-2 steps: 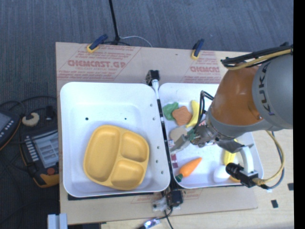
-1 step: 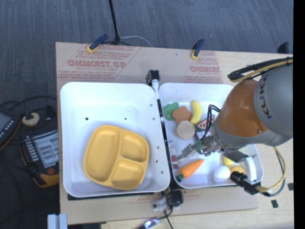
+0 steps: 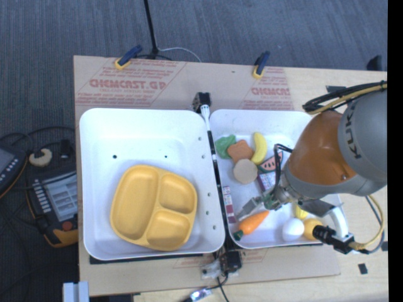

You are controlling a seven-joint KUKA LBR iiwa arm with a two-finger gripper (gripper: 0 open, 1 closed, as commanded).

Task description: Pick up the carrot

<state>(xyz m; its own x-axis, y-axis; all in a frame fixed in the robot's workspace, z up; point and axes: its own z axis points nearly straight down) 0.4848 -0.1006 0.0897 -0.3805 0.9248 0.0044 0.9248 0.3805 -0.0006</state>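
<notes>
Orange toy carrot (image 3: 255,221) is lying near the front edge of the right bin (image 3: 289,119), gripper (image 3: 269,201) just above its thick end. Jaw state cannot be told. Likely light, rigid, slick plastic; a mid-body grasp across the width is judged best.

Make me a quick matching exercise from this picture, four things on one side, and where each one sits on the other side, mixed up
Things:
1. carrot
2. yellow divided plate
3. banana
4. white egg

Places:
A. left bin, middle
B. right bin, near the back
C. right bin, front edge, left of the egg
D. right bin, front right corner area

Pairs: 1-C, 2-A, 3-B, 4-D
</notes>
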